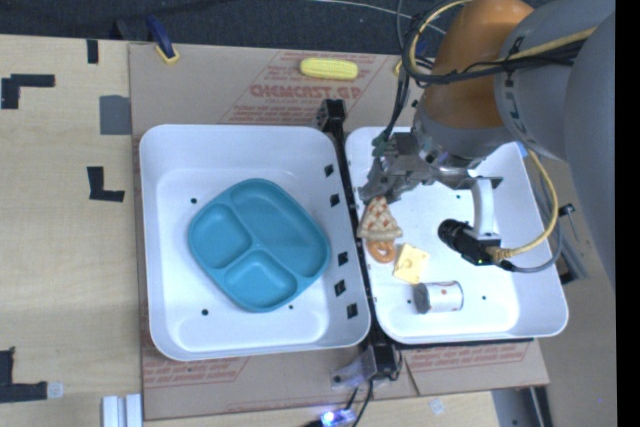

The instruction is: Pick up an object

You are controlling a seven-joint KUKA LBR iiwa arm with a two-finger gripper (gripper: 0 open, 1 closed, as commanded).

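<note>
My gripper (385, 183) hangs low over the left side of the right bin (530, 315), its dark fingers pointing down-left. Just below its tips lies a tan pizza-slice toy with red spots (378, 220), touching or nearly touching the fingers. An orange ring-like piece (381, 250) sits under the slice. A yellow cheese-like wedge (410, 263) lies beside it, and a small grey-and-white cylinder (438, 296) rests near the bin's front. The arm's orange band (480, 55) and grey body cover the bin's back right.
The left bin (165, 150) holds a blue divided tray (258, 243). A yellow corn-shaped toy (328, 68) lies on the cardboard behind the bins. A black camera unit with a cable (470, 243) hangs from the wrist over the right bin.
</note>
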